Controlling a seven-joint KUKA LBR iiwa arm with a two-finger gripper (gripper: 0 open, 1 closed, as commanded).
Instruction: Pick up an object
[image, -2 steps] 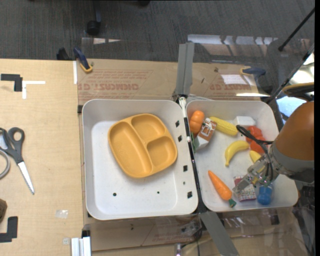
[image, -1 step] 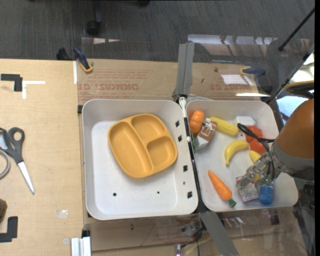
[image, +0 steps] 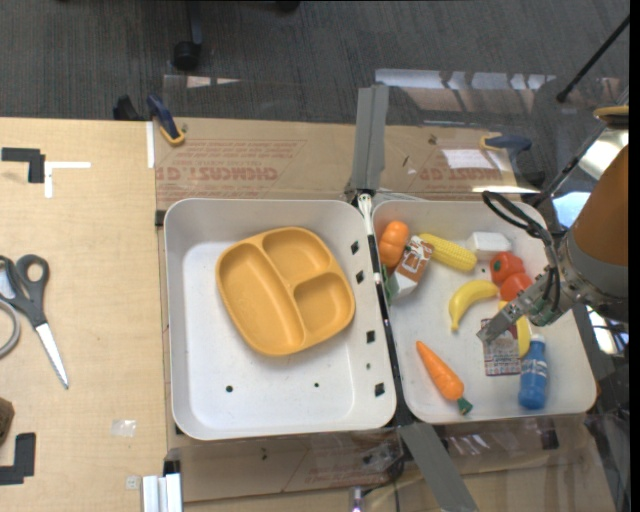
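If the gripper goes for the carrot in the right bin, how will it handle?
The carrot tapers to a narrow tip, so fingers closing near that end may slip off. It looks like smooth moulded plastic, probably light and stiff. It lies flat and apart from the other toys; its round body may roll if nudged sideways.

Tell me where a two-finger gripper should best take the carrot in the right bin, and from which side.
Probably across the thick orange middle of the carrot, coming straight down from above. It lies flat and slanted on the floor of the right bin, narrow enough to span, with bare floor on both long sides. The tapered tip and the green stem end give less to hold.
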